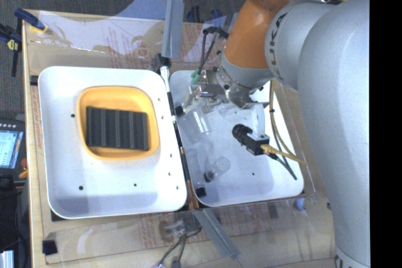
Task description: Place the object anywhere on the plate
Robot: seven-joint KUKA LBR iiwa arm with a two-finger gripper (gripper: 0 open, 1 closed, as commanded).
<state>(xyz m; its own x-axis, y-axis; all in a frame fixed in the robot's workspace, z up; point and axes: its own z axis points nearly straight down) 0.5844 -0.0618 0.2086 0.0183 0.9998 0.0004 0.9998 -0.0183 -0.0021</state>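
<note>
Yellow plate (117, 97) with dark ribbed centre; white bins (56, 185).

Two white bins (63, 198), one yellow plate (116, 97), one arm (301, 41).

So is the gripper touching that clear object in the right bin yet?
Cannot tell. In the camera view the gripper overlaps the clear object from above, and the object's transparency hides any contact or gap.

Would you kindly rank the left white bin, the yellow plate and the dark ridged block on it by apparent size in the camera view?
1. Shallow white plastic left bin
2. Yellow rounded-square plate inside it
3. Dark ridged rectangular block on the plate

Each sits within the one before, so the order is clear.
</note>
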